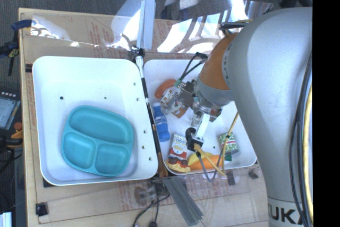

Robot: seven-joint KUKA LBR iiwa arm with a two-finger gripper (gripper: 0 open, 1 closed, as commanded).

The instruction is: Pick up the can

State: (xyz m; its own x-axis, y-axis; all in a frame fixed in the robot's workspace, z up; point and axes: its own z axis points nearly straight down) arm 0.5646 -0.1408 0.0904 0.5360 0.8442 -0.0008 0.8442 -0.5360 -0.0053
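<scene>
Two white bins sit side by side on a brown bench [64, 29]. The left bin [53, 77] holds a blue-green plate [98, 140] with three parts in it. The plate lies flat near the front of that bin. The right bin [159, 69] holds many small things. A blue tube [160, 123] lies by its left wall. A small box with red and white on it [179, 152] sits near the front edge, and a little green box [228, 146] sits to the right of it. A long orange thing [204, 162] lies between them. A red and orange thing [166, 86] lies farther back.
</scene>
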